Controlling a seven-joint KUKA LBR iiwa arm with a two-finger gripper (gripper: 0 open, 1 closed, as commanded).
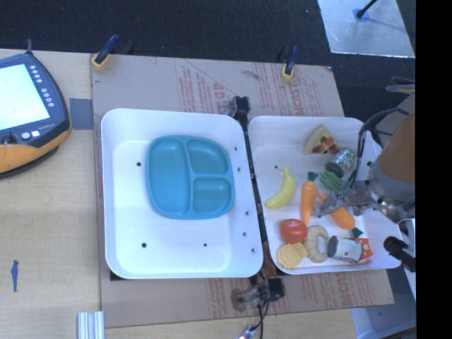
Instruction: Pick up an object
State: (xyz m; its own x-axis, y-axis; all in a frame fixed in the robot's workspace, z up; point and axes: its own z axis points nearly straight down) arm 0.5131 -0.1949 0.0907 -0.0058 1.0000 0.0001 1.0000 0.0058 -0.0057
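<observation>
Toy food is heaped in the right bin (263, 162): relative to the upright carrot (308, 200), a banana (282, 190) lies just left, a tomato (293, 229) just below, a pizza slice (323, 140) well above. The claw (347, 200) is seen low just right of that carrot, over a second orange piece (342, 218); whether it is apart or together cannot be told. A clean pick is judged to need one item centred, its neighbours left unpinched.
</observation>
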